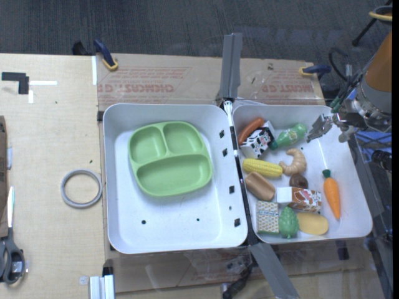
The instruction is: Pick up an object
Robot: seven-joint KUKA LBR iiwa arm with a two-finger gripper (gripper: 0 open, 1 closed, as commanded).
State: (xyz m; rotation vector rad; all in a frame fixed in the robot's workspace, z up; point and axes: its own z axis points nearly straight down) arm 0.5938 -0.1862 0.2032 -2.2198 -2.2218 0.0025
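The right bin (349,161) holds several toy foods: a red sausage (251,128), a black-and-white cow carton (259,140), a green bottle (290,134), a corn cob (262,167), a croissant (295,161), a bun (260,185), a carrot (331,195), a red-and-white pack (305,198) and a yellow piece (313,224). My gripper (319,128) hangs over the bin's far right part, just right of the green bottle and apart from it. Nothing shows in its grasp.
The left bin (118,217) carries a green divided plate (171,157). On the bench to the left lie a tape ring (81,187) and scissors (11,254). Blue clamps (106,55) sit at the cardboard's far edge. Cables and the arm crowd the right side.
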